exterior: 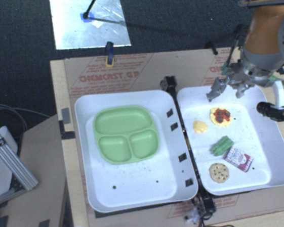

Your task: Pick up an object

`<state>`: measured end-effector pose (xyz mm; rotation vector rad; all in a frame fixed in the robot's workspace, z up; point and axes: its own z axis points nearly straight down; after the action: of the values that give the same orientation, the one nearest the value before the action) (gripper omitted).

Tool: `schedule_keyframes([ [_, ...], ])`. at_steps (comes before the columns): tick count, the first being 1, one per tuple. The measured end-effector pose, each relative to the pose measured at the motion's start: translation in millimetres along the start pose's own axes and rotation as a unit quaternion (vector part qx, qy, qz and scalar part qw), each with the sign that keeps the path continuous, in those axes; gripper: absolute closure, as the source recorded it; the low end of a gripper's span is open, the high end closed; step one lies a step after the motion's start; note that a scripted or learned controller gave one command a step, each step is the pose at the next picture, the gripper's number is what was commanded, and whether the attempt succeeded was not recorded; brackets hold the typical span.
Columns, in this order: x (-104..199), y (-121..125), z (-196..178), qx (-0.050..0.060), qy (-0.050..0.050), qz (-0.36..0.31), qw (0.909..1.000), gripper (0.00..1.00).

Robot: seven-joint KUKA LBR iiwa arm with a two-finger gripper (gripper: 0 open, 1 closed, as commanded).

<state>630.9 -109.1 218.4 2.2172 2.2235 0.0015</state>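
My gripper (228,91) hangs over the far edge of the right bin (275,143), its two grey fingers spread apart with nothing between them. Below it in that bin lie a small pizza slice (221,116), a yellow lump (200,126), a green piece (221,145), a red and white packet (238,159) and a round cookie (219,172). The pizza slice is the closest, just in front of the fingers.
The left bin (97,192) holds a green three-compartment tray (126,134). A black divider with clips (182,141) runs between the bins. A black fitting (270,110) juts over the right bin's right rim.
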Motion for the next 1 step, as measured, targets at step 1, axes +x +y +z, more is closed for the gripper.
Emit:
schedule_keyframes([
  [1,-67.4,4.5,121.9,0.002,0.000,0.003,1.0000,0.00],
])
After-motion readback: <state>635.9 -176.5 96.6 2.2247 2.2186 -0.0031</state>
